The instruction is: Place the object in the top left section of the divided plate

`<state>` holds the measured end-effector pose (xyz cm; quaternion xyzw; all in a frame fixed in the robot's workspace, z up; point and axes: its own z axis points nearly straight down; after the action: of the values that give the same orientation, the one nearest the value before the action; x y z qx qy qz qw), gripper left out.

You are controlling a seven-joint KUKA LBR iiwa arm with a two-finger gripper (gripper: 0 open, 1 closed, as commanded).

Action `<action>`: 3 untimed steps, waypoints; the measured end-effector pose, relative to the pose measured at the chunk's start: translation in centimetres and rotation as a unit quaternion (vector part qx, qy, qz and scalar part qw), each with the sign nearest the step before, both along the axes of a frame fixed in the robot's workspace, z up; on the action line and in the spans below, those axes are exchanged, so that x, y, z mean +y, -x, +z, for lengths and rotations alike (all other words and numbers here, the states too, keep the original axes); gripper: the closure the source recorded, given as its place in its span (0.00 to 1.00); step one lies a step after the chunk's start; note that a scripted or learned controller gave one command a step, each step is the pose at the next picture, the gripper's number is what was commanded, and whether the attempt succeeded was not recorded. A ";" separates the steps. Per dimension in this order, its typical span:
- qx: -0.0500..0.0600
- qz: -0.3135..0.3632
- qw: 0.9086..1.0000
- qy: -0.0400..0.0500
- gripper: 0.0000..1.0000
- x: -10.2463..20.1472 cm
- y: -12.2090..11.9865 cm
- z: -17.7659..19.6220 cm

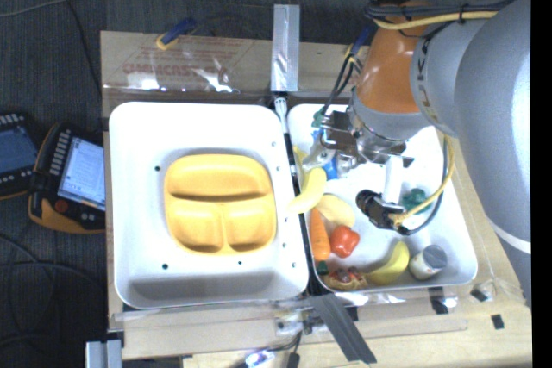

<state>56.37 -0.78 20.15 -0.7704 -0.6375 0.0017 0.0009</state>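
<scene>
Plate [220, 202] yellow, divided into three sections, sits in the left bin [138, 151] with all sections bare, so nothing is delivered yet. Arm [448, 65] reaches in from the right, over the right bin [457, 258], orange band above the wrist. Gripper [332, 152] hangs low at the far left part of that bin, near the divider between bins; whether the jaws are apart or together cannot be told from this slant, wrist body and cables hide them. Which object is the task's one is not certain; nearest candidate is the pale yellow banana-like piece [309, 190] just beside and below the gripper, lying partly across the rim between the two bins, one end poking toward the plate. No thing shows between the fingers, so no grasp is claimed. Other items in the right bin: carrot [318, 235], red pepper [343, 240], second banana [392, 261] at the near side, small grey cup [434, 256], green bit [416, 196] near the cable loop. Judgement: task at its early stage, pick not confirmed; left to do are securing the object, lifting clear of the rim, carrying left, and releasing in the plate's far left section.
</scene>
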 end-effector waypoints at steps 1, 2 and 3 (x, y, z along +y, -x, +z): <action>0.000 0.064 0.998 0.000 1.00 6.0 1.4 -1.9; 0.001 0.080 0.997 0.000 1.00 5.2 6.1 -1.9; 0.002 -0.053 0.999 0.001 1.00 6.8 5.6 -2.0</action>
<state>50.73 6.00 18.17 -0.8029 -0.5961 0.0033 0.0014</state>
